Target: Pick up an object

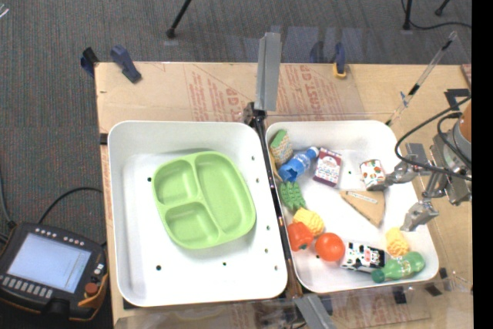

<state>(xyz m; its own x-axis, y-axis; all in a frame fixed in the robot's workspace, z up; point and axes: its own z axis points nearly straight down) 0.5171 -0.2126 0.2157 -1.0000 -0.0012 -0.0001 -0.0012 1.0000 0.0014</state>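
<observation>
The right bin (385,133) holds several small items: a blue bottle (296,164), a maroon box (329,167), a small red-and-white can (372,173), a tan wedge (363,203), an orange ball (330,246), a black-and-white carton (362,256), a yellow piece (397,241) and a green bottle (399,267). My gripper (404,201) hangs over the bin's right side, just right of the can and the wedge. It is open, and nothing sits between its fingers. One fingertip (394,178) is near the can, the other above the yellow piece.
The left bin (123,166) bears a green divided plate (204,198). Along the right bin's left wall lie a green-yellow toy (279,144), a green leafy piece (291,195), a yellow fruit (310,221) and a red pepper (299,235). A pendant (50,262) lies at the lower left.
</observation>
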